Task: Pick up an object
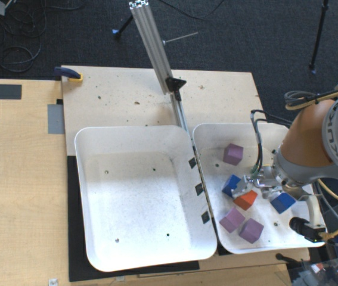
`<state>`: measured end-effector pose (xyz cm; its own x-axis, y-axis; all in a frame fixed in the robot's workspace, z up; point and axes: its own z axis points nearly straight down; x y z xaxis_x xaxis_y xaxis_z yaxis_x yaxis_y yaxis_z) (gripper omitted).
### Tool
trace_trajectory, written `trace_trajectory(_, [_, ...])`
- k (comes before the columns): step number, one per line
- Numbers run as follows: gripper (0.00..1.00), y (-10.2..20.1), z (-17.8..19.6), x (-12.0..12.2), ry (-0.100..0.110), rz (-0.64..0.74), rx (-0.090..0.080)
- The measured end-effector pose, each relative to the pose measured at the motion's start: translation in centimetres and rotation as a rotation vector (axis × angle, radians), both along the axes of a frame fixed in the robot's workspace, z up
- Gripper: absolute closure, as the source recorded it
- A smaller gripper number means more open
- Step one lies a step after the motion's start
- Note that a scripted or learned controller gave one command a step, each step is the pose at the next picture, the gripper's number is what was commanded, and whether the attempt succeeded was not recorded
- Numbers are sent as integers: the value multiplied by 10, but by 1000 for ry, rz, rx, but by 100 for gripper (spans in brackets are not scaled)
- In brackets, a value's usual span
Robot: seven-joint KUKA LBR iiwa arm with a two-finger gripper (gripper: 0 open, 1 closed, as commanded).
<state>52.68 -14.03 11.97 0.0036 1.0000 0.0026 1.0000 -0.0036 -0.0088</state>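
My gripper [253, 182] hangs low over the middle of the right bin [216, 137], reaching in from the right. Directly beside it on the left lies a blue block [230, 185], and an orange block [245, 199] lies just below its tip. It is so close to both that I cannot tell whether it touches either. A second blue block [283, 202] rests under the wrist to the right. One purple block [233, 154] sits further back, and two more purple blocks [232, 220] [251, 230] lie near the front rim.
The left bin [82, 159] adjoins the right bin along a shared wall with black clips [198, 189]. A slanted aluminium post [157, 52] rises behind the bins. Cables [257, 142] loop from the arm over the right bin's back.
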Motion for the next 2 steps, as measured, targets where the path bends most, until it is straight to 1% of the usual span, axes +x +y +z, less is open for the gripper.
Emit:
trace_trajectory(1, [0, 0, -28, 1, -7, -1, 0])
trace_trajectory(2, [100, 0, -18, 0, -4, -8, 2])
